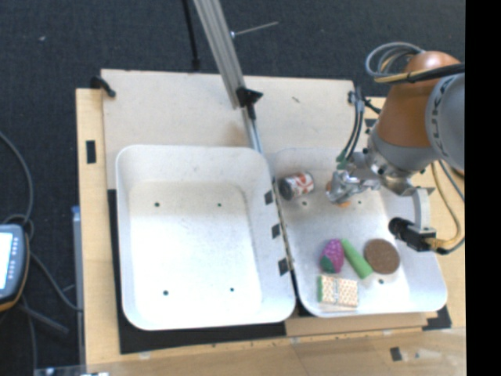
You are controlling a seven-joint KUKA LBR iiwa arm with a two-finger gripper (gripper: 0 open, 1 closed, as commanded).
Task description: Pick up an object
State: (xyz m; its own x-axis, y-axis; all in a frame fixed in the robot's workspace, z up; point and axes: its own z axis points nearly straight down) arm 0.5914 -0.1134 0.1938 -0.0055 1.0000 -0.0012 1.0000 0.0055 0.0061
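in right bin | fingers state unclear | can lying sideways, long axis left-right, just left of them

Two shallow white bins are sitting side by side on one tabletop: the left bin and the right bin. Five loose things are lying in the right bin: one small red-and-white can, one purple lumpy piece, one green stick, one brown round disc and one pale patterned packet. One arm is reaching in, carrying one gripper. One metal pole is slanting across the tabletop.
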